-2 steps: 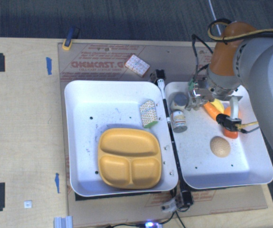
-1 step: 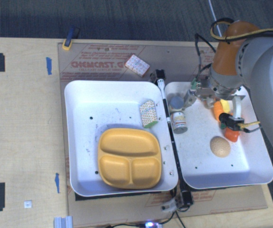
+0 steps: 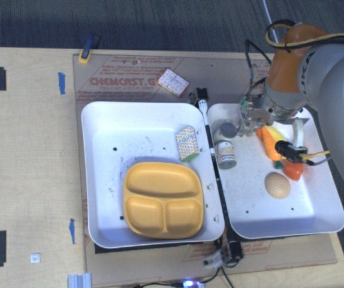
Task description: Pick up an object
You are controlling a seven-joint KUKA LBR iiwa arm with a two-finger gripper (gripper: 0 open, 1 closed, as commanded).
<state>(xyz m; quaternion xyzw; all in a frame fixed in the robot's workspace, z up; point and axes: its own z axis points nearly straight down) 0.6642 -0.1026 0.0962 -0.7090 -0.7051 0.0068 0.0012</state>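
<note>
Two bins (image 3: 100, 161); we hover gripper (image 3: 257, 120) at right bin's far edge beside carrot (image 3: 270, 141). Finger state: cannot tell. Step: approach. Next: we descend, close on carrot.

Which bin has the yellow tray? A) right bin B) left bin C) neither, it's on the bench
B: the yellow tray lies inside the left bin, toward its near edge; the right bin holds the small can, carrot and egg-like ball.
</note>
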